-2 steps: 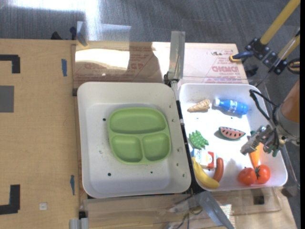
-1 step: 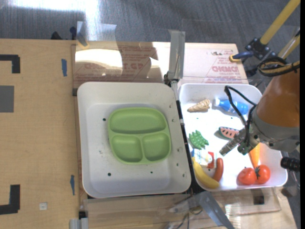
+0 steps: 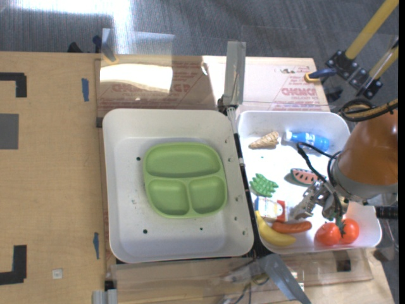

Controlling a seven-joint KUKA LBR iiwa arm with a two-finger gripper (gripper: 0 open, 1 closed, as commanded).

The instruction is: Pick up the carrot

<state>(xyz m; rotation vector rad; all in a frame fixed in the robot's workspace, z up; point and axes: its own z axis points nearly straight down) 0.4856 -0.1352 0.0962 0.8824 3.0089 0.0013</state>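
Camera view from above, and the carrot point(image 3: 292, 227) is down in the right-hand bin point(image 3: 364, 239), near its front edge. Slim, smooth, orange-red, lying flat with its long axis running left to right, the right end tipped a touch farther back. Which end is the tip, I can't make out. It rests just behind the yellow banana point(image 3: 273, 232), touching or nearly so along that curve.

Gripper point(image 3: 319, 202) hanging low just beside the carrot's right end, metal parts tangled with dark cable. Whether it's open or closed, I cannot tell; nothing visibly sits in its grasp. Big orange band of the arm point(image 3: 373, 154) covers the bin's right side.

Glossy red tomato point(image 3: 337, 231) with a green stem to the right. Watermelon slice point(image 3: 305, 175), leafy green piece point(image 3: 264, 185), tan cone point(image 3: 264, 140) and a blue bottle point(image 3: 308, 139) farther back. Left bin point(image 3: 120, 170) holds a matte green divided plate point(image 3: 185, 179), three compartments.
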